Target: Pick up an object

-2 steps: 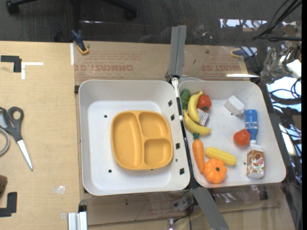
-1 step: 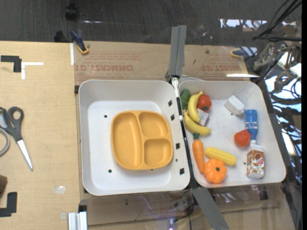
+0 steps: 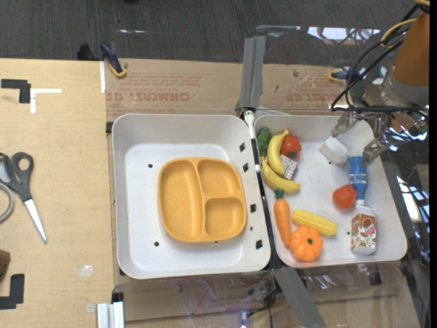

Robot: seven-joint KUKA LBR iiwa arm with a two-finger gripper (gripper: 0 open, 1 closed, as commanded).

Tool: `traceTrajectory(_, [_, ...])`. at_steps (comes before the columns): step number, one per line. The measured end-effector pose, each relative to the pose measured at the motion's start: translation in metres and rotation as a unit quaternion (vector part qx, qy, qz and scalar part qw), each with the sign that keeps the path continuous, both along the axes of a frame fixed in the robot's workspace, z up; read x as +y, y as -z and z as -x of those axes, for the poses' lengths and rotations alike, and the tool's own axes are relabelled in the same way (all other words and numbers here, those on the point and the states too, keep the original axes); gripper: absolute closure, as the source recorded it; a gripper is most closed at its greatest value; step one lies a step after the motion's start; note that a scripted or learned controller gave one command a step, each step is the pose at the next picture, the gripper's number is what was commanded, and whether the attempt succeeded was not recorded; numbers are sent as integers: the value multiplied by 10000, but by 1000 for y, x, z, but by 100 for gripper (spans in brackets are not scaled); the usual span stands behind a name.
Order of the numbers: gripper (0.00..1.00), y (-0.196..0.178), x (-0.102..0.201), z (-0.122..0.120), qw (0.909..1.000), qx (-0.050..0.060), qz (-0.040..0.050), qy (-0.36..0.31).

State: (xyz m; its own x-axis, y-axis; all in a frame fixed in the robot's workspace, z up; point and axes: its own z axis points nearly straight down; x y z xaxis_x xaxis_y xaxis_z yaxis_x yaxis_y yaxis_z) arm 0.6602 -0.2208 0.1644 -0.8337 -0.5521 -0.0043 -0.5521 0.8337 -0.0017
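Over the right white bin (image 3: pixel 392 203), my end effector (image 3: pixel 351 142) hangs at the far corner, above a blue bottle (image 3: pixel 357 174); I cannot tell its state. Toy food lies loose across that bin for picking: yellow plastic bananas (image 3: pixel 274 157), an orange carrot (image 3: pixel 281 221), a small juice carton (image 3: pixel 364 231).

My gripper (image 3: pixel 355 137) above right bin (image 3: pixel 328 265), 1 o'clock corner, over blue bottle (image 3: pixel 357 173); yellow divided plate (image 3: pixel 202 199) centred in left bin (image 3: pixel 130 203).
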Motion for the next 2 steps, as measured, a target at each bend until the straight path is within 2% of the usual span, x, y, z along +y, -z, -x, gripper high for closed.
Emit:
traceTrajectory(1, [0, 66, 0, 85, 9979, 2, 0, 648])
traceTrajectory(2, [0, 64, 0, 158, 9965, -148, 26, 822])
